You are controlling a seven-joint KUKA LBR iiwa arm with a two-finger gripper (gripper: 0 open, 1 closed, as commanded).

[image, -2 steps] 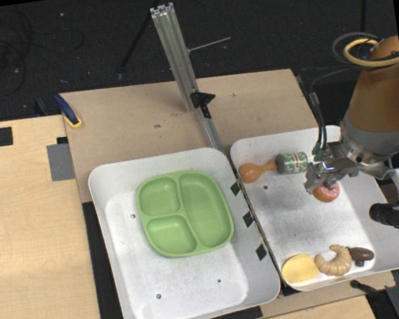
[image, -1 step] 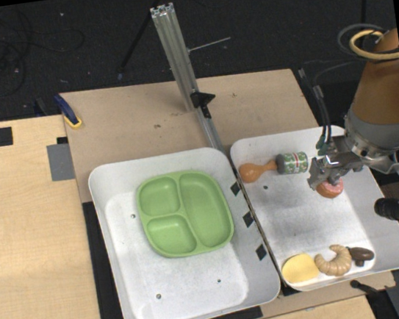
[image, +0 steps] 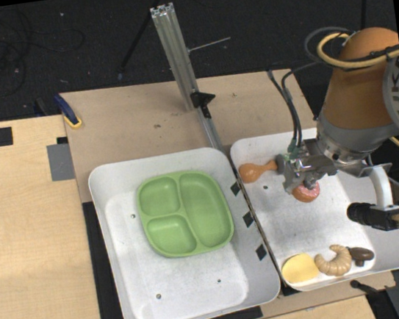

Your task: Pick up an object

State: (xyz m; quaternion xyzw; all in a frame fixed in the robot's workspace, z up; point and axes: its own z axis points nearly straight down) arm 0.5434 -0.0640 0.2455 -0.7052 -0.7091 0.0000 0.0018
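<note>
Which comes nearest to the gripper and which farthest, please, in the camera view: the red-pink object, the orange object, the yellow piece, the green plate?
From the gripper:
1. Red-pink object, right beneath it.
2. Orange object, to its left, right bin's upper-left corner.
3. Yellow piece, right bin's near edge.
4. Green plate, in the left bin.

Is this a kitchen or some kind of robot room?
Probably a robot lab or test bench, not a kitchen. A grey and orange robot arm reaches over two white bins, the food in them looks like toys, such as the croissant, and a green divided plate sits on bare workshop boards.

Robot lab: bench (image: pixel 23 218), white bins (image: pixel 130 292)
</note>
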